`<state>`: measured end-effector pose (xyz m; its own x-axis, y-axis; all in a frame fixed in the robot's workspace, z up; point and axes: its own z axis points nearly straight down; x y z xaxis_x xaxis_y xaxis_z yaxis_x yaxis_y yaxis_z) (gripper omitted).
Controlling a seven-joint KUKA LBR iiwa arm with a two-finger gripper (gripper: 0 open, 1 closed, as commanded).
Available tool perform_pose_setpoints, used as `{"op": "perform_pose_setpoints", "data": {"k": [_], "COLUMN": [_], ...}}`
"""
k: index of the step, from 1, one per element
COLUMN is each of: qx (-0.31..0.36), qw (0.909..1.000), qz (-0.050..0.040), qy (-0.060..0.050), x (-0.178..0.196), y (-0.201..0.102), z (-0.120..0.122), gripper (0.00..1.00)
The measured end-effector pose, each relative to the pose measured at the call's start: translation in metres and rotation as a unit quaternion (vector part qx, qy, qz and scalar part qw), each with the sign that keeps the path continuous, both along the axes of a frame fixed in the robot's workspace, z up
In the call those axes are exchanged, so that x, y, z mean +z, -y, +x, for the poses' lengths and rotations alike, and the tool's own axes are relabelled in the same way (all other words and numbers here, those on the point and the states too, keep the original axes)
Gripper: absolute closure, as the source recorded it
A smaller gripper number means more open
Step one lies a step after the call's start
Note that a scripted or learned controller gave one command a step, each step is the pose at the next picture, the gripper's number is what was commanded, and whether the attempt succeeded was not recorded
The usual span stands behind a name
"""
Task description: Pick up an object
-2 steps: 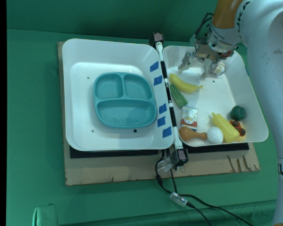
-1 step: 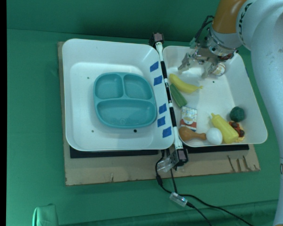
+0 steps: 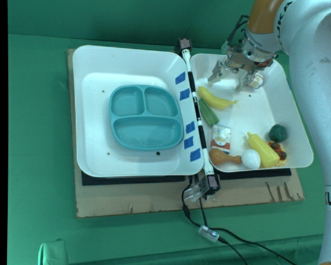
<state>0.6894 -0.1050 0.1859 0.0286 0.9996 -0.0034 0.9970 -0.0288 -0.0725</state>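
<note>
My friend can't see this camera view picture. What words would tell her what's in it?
A grey robot arm's open two-finger gripper hovers over the right white bin, just above a yellow toy banana among other toy foods. The left white bin holds a teal divided plate.

Open claw (image 3: pixel 230 77) hovers above banana (image 3: pixel 215 99).

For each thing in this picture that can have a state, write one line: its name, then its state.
gripper: fingers open, nothing between them, above the right bin
teal plate: flat in the left bin, nothing on it
banana: lying flat
yellow bottle: on its side
carton: lying down
</note>
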Motion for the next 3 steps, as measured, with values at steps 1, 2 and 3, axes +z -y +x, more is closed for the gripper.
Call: {"op": "perform_pose_setpoints", "data": {"k": [1, 2, 3], "qx": [0.012, 0.013, 0.014], "qw": [0.9996, 0.9997, 0.9997], "qz": [-0.0049, -0.0050, -0.0043], "qy": [0.024, 0.022, 0.022], "x": [-0.0002, -0.0003, -0.0003], "y": [-0.0024, -0.0026, -0.0019], "z": [0.0063, 0.0075, 0.0077], "gripper": [0.00, 0.00, 0.00]}}
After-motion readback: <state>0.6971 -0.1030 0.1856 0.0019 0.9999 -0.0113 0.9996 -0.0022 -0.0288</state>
